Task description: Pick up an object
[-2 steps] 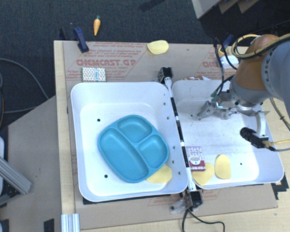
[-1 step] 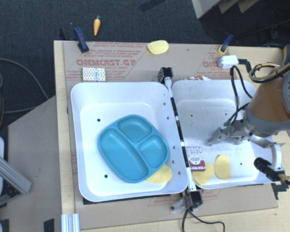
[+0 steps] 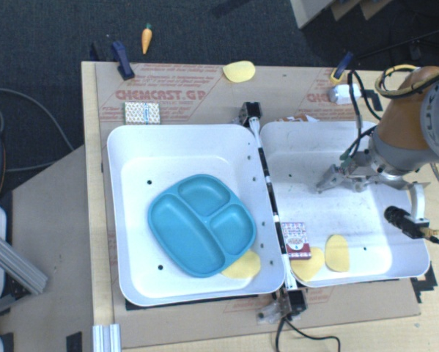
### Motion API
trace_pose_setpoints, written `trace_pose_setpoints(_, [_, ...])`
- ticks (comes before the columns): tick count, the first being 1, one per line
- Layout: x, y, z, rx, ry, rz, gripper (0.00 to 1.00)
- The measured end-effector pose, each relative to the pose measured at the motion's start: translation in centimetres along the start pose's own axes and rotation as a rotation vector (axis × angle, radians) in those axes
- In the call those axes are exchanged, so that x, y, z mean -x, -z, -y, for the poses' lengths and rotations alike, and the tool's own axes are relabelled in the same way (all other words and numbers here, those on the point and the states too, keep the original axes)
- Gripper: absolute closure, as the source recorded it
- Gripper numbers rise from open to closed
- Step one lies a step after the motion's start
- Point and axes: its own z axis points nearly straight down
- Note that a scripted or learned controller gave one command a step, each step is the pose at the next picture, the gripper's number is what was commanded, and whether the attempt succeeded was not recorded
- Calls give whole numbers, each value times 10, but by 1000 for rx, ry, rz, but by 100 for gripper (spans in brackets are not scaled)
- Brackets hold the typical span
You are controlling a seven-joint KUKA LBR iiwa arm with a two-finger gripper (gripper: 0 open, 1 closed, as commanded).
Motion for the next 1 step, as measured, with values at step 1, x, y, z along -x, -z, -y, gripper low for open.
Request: trace_pose_setpoints(1, [-34, 0, -81, 1, 2, -1, 0])
